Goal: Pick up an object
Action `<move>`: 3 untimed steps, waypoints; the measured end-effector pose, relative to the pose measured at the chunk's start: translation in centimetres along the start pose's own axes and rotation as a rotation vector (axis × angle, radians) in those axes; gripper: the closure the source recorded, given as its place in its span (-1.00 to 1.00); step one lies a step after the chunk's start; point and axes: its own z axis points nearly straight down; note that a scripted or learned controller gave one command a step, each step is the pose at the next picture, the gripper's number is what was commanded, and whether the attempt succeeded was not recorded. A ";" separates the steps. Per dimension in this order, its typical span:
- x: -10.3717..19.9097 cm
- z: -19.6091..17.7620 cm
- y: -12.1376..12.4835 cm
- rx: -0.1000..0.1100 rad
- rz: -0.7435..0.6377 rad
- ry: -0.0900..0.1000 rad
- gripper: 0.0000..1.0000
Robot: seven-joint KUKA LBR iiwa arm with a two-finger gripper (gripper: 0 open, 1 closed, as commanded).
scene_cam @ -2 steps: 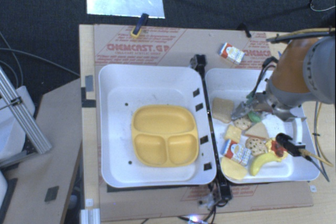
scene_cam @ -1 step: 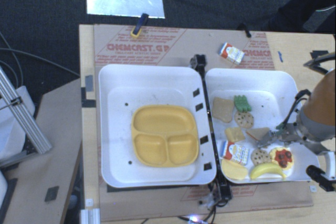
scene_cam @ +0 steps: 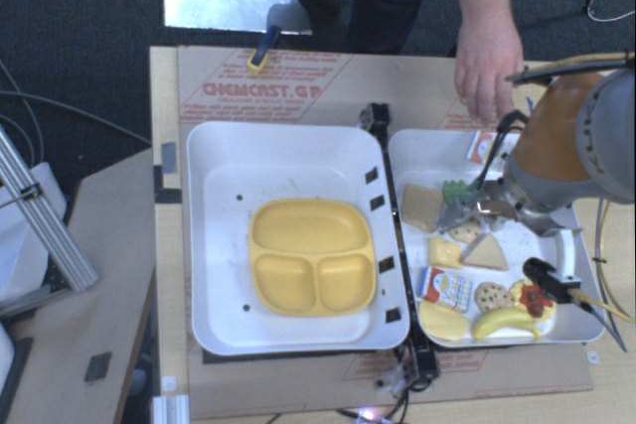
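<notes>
The left bin [scene_cam: 214, 243], carrying a yellow divided tray [scene_cam: 312, 255], is seen well to the left of the fingers [scene_cam: 467, 212]. In the right bin [scene_cam: 409, 154] toy foods are crowded: a cracker [scene_cam: 464, 233] just below the fingers, which are seen spread narrowly, nothing between them.

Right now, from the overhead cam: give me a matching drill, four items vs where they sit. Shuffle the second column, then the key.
Items:
1. yellow tray
2. banana
3. hand
4. claw

Places:
A. far edge of the right bin
B. over the food in the right bin
C. left bin
D. near edge of the right bin

Pairs: 1-C, 2-D, 3-A, 4-B
</notes>
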 end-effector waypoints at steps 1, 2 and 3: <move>-1.4 1.2 4.7 0.002 0.007 -0.003 -1.00; -1.4 0.1 4.6 0.002 0.007 -0.002 1.00; -1.4 0.1 4.5 0.003 0.007 -0.002 -1.00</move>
